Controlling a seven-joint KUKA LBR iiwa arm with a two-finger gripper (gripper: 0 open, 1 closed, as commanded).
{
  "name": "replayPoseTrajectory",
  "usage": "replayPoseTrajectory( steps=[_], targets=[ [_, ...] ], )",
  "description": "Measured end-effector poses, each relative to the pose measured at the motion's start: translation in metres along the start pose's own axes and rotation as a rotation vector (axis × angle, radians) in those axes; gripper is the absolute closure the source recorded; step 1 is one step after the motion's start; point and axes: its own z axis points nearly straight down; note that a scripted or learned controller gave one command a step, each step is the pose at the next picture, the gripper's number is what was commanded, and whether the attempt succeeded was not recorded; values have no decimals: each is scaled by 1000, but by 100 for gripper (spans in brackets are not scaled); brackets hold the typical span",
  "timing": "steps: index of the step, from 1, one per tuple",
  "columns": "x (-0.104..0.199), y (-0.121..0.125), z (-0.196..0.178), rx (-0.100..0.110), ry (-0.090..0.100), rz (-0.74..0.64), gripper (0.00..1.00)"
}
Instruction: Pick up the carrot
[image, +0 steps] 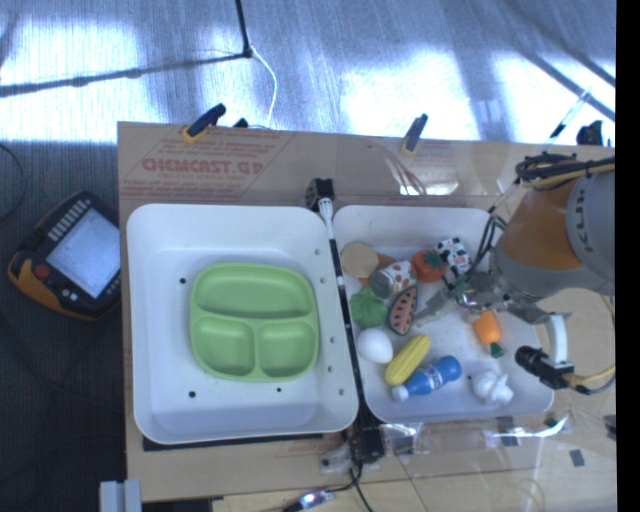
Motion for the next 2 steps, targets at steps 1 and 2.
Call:
replayPoseTrajectory(
  steps=[1,2],
  targets=[
    [-21,-12,-1,-23,26,-80,0],
    [-28,-12,-11,-29,2,-78,100]
  ],
)
